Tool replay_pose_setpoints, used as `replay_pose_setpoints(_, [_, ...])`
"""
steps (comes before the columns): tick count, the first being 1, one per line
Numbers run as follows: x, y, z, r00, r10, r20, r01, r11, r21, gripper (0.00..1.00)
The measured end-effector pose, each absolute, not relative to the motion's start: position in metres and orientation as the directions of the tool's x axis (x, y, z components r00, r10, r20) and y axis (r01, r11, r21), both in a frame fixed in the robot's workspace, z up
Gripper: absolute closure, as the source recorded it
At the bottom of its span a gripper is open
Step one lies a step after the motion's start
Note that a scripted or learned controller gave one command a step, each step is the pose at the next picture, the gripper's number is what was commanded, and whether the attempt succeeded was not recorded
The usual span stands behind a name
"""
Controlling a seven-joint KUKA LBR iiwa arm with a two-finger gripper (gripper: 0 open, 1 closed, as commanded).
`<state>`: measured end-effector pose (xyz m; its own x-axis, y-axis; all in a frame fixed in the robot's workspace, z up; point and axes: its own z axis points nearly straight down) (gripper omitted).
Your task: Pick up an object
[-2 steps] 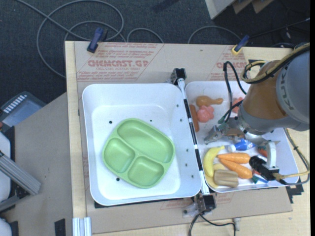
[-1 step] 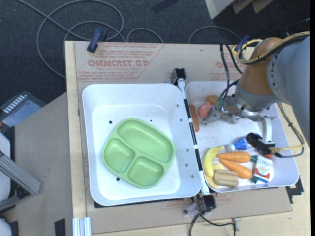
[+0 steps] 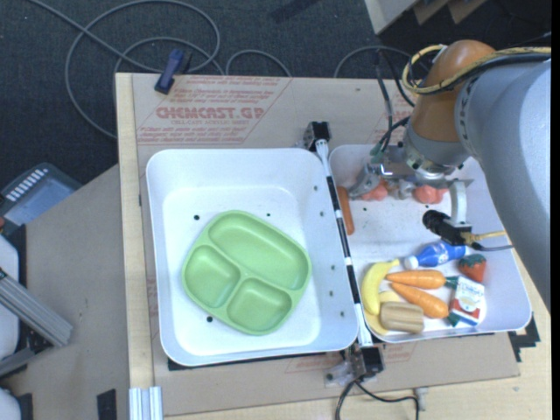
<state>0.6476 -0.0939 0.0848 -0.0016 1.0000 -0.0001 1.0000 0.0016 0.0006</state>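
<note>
My gripper (image 3: 404,185) hangs low over the far end of the right bin (image 3: 516,315), below the grey wrist and its orange band. Two small reddish pieces (image 3: 378,192) (image 3: 429,194) show just under it; whether either is held is hidden by the wrist. At the near end of the bin lie a banana (image 3: 374,285), two carrots (image 3: 418,279) (image 3: 425,300), a tan bun (image 3: 402,317), a blue bottle (image 3: 439,254), a strawberry (image 3: 475,268) and a small carton (image 3: 470,302). An orange stick (image 3: 346,211) lies along the bin's left wall.
The left bin (image 3: 166,182) holds a green divided plate (image 3: 248,271). A black clip (image 3: 318,133) sits at the far end of the rim between the two bins. The arm covers the right bin's far right corner. Cables trail across the floor beyond the bench.
</note>
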Motion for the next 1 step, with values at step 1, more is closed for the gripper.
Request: replay_pose_setpoints(1, [0.6614, -0.0962, 0.0833, 0.003, 1.000, 0.007, 1.000, -0.003, -0.030, 0.00])
